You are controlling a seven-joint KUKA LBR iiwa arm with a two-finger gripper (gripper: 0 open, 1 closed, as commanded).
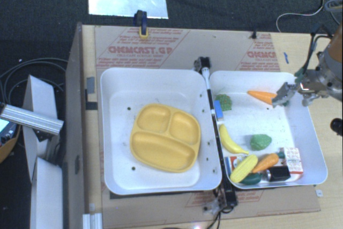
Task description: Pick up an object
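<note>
My two-finger grey metal jaws [282, 95] sit at the right of the frame, over the upper right part of the right shallow white bin [311, 139]. Whether they stand apart or together I cannot tell; they are small and dark against the bin wall. Their tip lies just beside the right end of an orange plastic carrot [261, 96], and I cannot confirm contact. My arm is cut off by the right edge.

Legible writing: "CHEMCAST GP" in red, printed repeatedly across the brown protective sheet [150, 45] on the bench beneath both bins. A small white and red printed packet [292, 160] at the lower right of the right bin bears text too small to read.

Also in the right bin: a green leafy toy [223, 101] near its upper left, a yellow plastic banana [230, 140], a green lumpy toy [260, 141], and a crowded lower cluster of yellow corn cob [243, 167], second orange carrot [266, 162] and black object [277, 173], partly overlapping.

The left shallow white bin [120, 115] holds a yellow three-compartment plastic tray [165, 137].
</note>
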